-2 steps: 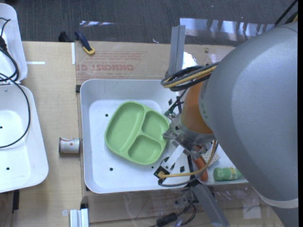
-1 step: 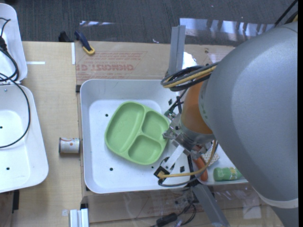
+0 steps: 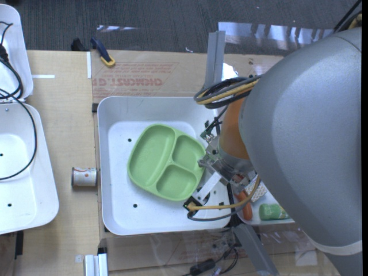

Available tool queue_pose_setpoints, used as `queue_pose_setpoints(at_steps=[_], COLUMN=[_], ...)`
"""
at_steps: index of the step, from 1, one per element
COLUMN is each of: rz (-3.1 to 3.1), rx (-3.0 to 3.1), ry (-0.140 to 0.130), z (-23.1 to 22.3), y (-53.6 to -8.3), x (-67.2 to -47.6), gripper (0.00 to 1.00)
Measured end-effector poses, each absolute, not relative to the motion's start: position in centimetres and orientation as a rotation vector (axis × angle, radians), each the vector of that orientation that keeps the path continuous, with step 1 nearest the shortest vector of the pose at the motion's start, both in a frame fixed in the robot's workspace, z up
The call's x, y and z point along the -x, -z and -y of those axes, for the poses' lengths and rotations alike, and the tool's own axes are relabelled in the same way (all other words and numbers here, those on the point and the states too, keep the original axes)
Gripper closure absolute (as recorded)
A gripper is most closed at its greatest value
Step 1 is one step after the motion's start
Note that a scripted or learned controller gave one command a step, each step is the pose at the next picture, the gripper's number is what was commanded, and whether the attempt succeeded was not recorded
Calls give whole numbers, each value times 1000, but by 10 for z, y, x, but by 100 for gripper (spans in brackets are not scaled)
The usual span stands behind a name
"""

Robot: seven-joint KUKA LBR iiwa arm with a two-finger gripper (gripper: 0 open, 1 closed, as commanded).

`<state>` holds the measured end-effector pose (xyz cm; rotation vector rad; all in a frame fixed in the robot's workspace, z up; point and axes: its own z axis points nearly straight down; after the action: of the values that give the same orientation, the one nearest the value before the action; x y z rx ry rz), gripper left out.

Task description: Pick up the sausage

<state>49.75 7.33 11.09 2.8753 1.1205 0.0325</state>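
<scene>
Grey arm [image 3: 305,154] nearest the lens, looming over right side of bin [image 3: 109,154]. Left to right across bin: green divided plate [image 3: 164,161] mid-floor; wrist with gripper [image 3: 215,197] low beside plate's right rim; reddish sausage [image 3: 246,207] near bottom right corner, beside green item [image 3: 272,212]. Cannot tell whether gripper grasps or is released. Sausage apparently on bin floor; pick judged not yet done, lift outstanding.
</scene>
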Motion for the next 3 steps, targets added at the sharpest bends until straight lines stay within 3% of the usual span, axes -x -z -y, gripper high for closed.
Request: queue_pose_setpoints(at_steps=[1, 2, 3], rz=[-1103, -1101, -1291], rx=[-2880, -2879, -2862], ry=[-33, -26, 8], z=[-73, -71, -107], y=[-110, -118, -290], x=[-498, -497, -536], gripper=[0, 100, 100])
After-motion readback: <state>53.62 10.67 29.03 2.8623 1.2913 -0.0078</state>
